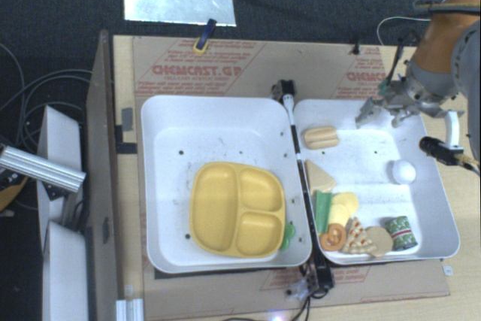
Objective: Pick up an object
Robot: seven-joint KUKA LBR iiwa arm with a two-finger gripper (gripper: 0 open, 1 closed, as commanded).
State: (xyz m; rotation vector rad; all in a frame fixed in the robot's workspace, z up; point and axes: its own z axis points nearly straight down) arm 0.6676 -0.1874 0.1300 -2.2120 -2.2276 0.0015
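Your end effector [373,113] hangs over the right bin's [443,195] far edge, finger state unreadable; bread roll [320,137] lies just left-below, long axis crosswise.

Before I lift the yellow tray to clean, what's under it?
The yellow tray lies flat on the left bin floor. A green thing peeks out at its right edge, partly under it. Whatever else lies beneath is covered.
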